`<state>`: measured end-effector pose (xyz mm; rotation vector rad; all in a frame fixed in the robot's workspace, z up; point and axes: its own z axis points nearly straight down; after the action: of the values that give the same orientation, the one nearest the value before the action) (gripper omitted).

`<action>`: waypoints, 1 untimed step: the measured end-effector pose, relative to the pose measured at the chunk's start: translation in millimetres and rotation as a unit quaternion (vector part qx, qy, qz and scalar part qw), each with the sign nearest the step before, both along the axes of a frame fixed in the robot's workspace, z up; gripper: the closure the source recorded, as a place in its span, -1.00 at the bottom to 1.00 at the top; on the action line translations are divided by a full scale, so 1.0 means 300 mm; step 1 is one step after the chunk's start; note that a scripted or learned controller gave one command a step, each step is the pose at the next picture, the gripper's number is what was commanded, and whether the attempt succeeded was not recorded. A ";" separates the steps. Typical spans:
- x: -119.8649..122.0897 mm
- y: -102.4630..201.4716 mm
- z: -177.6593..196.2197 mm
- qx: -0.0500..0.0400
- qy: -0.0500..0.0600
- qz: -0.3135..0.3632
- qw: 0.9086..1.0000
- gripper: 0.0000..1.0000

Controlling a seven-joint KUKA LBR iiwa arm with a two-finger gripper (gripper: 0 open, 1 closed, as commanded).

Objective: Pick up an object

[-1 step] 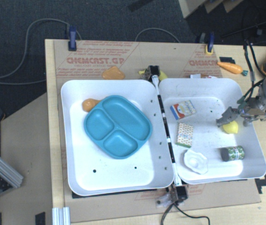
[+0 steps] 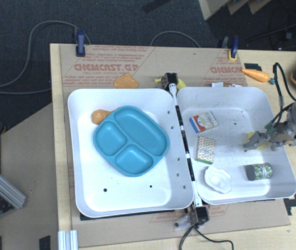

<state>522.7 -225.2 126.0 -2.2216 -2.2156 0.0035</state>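
My gripper (image 2: 257,139) hangs low over the right side of the right bin (image 2: 231,100), reaching in from the right edge. A small yellow bit (image 2: 253,136) shows at its tip; I cannot make out whether it is held. Just below the gripper a green can (image 2: 258,171) lies on its side. Further left in this bin are a red, white and blue packet (image 2: 204,122), a green checkered sachet (image 2: 206,149) and a white lid-like piece (image 2: 218,179).
The left bin (image 2: 85,191) holds a blue divided plate (image 2: 131,139) and an orange lump (image 2: 99,116) beside it. On the bench behind the bins lie an orange piece (image 2: 125,80), a carrot-like toy (image 2: 256,75) and a yellow-black item (image 2: 170,79). Cables (image 2: 279,87) run at the right.
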 end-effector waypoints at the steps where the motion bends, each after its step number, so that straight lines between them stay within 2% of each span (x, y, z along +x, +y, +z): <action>1: -0.148 0.020 -0.143 0.004 0.000 0.003 1.000 -1.00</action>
<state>478.4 -219.2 83.1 -2.2119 -2.2183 -0.0060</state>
